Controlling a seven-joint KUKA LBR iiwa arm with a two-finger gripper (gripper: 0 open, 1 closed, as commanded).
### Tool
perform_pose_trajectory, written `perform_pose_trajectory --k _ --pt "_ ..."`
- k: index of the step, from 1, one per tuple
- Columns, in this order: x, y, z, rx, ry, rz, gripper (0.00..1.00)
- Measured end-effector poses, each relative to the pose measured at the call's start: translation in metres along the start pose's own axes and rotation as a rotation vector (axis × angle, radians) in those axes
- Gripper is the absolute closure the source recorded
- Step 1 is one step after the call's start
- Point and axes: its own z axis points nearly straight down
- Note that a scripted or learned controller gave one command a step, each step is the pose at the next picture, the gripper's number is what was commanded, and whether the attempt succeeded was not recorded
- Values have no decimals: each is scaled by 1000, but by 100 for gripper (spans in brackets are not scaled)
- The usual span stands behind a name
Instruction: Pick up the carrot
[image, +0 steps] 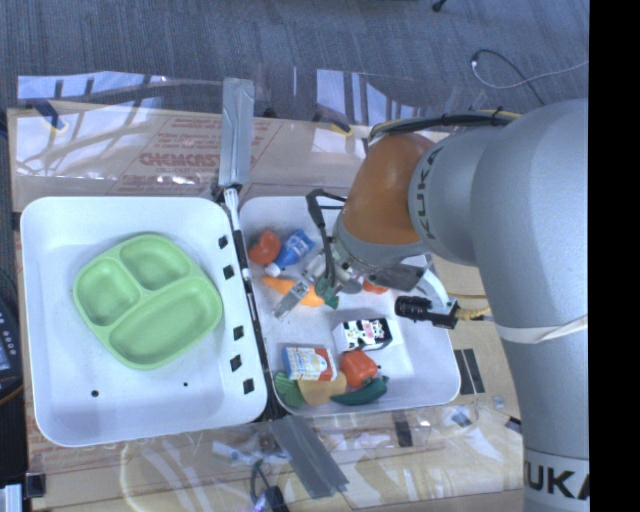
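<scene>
Camera view: two white bins (40, 300) on a cardboard-covered bench (130, 150) (grey carpet beyond), fingers' (305, 290) state unclear.

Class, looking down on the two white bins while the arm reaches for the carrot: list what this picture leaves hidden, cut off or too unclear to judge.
- Pincer: the grey arm's wrist covers most of it; whether it grips the orange carrot is unclear.
- Right white bin: the arm hides its far right part.
- Small black-and-white printed carton: print too small to read.
- Toys at the bin's near edge: piled together, shapes hard to separate.
</scene>
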Motion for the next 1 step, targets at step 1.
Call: perform_pose_trajectory --k 1 --pt "0 0 0 0 0 0 0"
